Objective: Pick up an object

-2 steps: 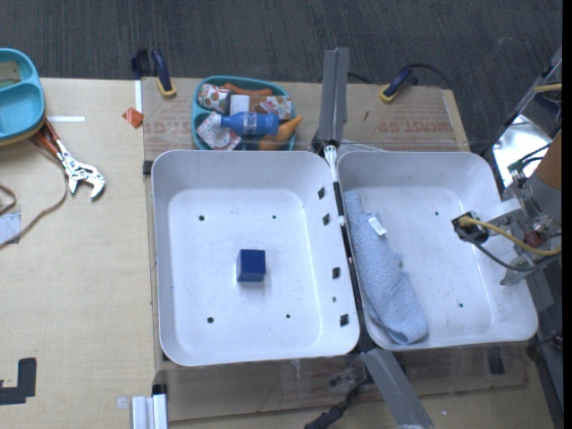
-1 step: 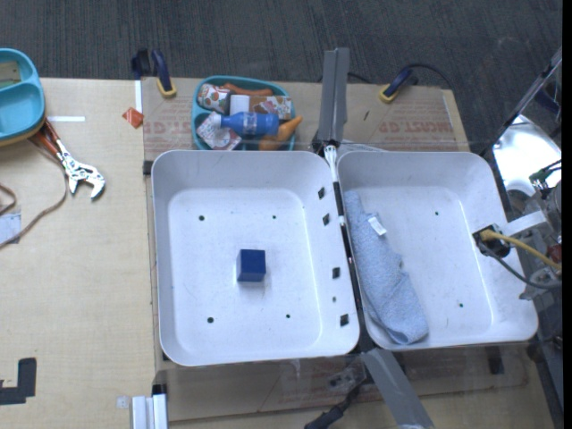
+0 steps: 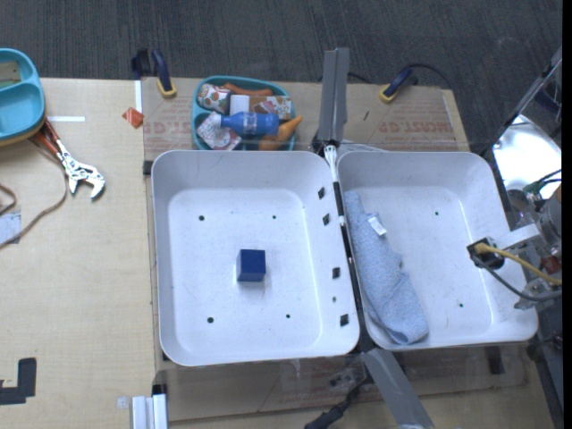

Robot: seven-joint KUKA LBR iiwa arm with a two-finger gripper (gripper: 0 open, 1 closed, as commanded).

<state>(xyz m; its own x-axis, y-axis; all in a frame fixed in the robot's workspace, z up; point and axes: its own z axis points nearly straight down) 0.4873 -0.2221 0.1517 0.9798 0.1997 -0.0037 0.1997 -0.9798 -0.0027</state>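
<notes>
A small blue cube (image 3: 252,265) lies on the floor of the left white bin (image 3: 179,329), a little left of its middle. A grey-blue folded cloth (image 3: 386,275) with a small white tag lies along the left side of the right white bin (image 3: 465,172), running from the upper left down to the bin's front wall.
Behind the left bin, a teal bowl (image 3: 243,116) holds several small items. A wrench (image 3: 79,173) and a teal tray (image 3: 16,92) lie on the wooden bench at far left. Cables and a yellow-tipped connector (image 3: 487,254) reach over the right bin's right rim. A grey post (image 3: 333,96) stands between the bins at the back.
</notes>
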